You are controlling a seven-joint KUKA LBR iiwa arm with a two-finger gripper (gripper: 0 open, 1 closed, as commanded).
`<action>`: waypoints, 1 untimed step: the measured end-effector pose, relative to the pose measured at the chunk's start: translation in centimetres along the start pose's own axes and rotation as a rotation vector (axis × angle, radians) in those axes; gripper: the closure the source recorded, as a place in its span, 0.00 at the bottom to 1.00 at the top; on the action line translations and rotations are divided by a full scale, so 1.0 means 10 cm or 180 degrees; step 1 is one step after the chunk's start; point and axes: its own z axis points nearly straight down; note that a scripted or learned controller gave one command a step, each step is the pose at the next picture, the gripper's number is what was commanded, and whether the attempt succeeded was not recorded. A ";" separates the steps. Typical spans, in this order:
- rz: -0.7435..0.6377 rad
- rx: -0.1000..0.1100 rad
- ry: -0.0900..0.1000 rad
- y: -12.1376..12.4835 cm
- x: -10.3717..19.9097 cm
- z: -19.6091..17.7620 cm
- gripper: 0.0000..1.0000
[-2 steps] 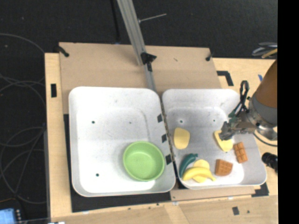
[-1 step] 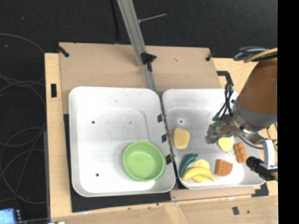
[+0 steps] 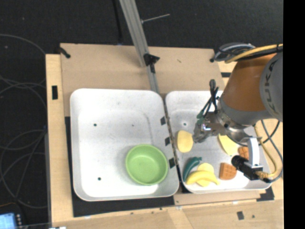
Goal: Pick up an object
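You've got the arm (image 3: 248, 87) reaching in over the right bin (image 3: 183, 104), end effector (image 3: 201, 130) low near the bin's middle. Can't tell from this angle whether it has hold of anything. A pale yellow rounded object (image 3: 184, 141) sits just left of the end effector, close to the divider between the bins; whether they touch, can't tell. Along the right bin's front: banana (image 3: 202, 174), dark green item (image 3: 191, 164) touching it on the left, orange waffle-like piece (image 3: 228, 171) to the right. A yellow slice (image 3: 228, 145) is partly hidden under the wrist. Left bin (image 3: 105, 113) holds a green bowl (image 3: 146, 164), upright, at its front right corner. Both bins sit on the desk (image 3: 102, 63).
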 end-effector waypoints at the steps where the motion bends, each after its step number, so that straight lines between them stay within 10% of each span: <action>1: 0.0016 0.0000 -0.0004 -0.04 0.51 -0.12 1.00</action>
